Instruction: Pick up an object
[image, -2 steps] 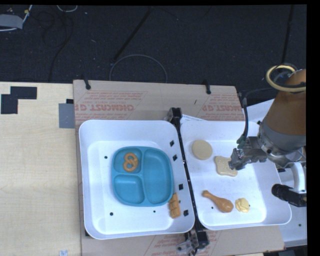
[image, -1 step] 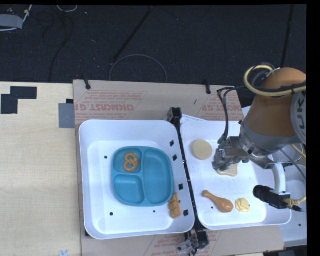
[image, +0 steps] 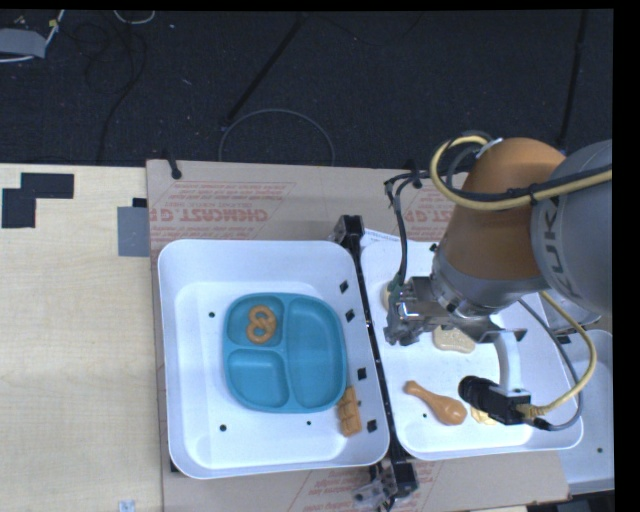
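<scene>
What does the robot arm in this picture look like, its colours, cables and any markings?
The arm is grey with a rounded orange band above the wrist. Yellowish and black cables loop over that band and trail down its side. Partial dark lettering shows on the grey casing. The wrist end is metallic silver-grey.

Shallow white plastic bins (image: 190, 300); blue divided plastic plate (image: 300, 360); golden-brown pretzel (image: 261, 324); tan drumstick-shaped toy (image: 437, 399); grey, orange-banded arm (image: 500, 215).

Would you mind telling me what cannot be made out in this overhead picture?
- Gripper: the wrist hides the fingers.
- Pale flat object in the right bin: partly under the arm, kind unclear.
- Yellow item: mostly behind a black part.
- Snack beside the blue tray: too small to identify.
</scene>
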